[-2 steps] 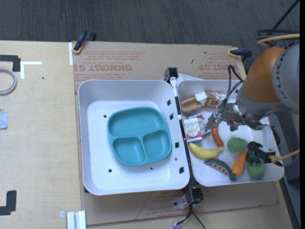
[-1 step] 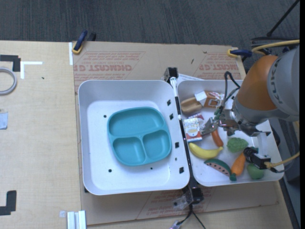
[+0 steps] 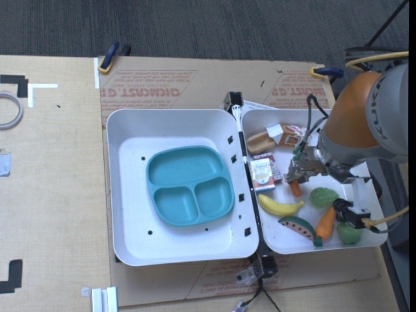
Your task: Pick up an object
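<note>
Gripper (image 3: 298, 174) hangs low in the right bin (image 3: 364, 239), just above a small orange piece (image 3: 296, 188) lying between the carton (image 3: 262, 172) and the green lump (image 3: 323, 197); whether it is spread or closed, I cannot tell. That piece looks light, hard and a bit slick, probably toy food. I'd pinch it across its narrow middle, clear of the banana (image 3: 279, 205) nearby.

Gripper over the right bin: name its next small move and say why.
Probably a short straight descent. The gripper hangs low in the right bin, apparently just above a small orange-red item, with the banana close beside it.
</note>
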Motion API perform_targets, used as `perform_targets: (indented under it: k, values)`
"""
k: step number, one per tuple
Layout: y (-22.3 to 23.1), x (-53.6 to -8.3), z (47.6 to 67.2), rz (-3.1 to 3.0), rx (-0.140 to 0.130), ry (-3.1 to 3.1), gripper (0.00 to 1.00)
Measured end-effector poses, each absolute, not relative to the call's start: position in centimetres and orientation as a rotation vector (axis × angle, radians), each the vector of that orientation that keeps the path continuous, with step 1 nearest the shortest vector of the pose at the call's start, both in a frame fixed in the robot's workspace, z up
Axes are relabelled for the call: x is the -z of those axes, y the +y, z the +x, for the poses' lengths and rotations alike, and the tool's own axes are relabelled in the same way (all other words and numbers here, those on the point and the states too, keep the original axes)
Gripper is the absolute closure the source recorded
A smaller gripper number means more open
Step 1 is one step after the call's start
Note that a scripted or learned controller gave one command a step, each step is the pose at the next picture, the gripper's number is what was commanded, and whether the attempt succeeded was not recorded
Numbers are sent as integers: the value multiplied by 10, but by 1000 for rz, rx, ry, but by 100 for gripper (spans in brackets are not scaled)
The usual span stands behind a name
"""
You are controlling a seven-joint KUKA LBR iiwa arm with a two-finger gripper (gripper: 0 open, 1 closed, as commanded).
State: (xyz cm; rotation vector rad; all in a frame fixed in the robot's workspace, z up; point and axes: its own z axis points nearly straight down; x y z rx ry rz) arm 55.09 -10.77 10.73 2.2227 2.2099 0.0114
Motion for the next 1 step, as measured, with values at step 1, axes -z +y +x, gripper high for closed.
perform_targets:
  k: [1]
  values:
    - [-66,-204,558,2219,0,2222,100]
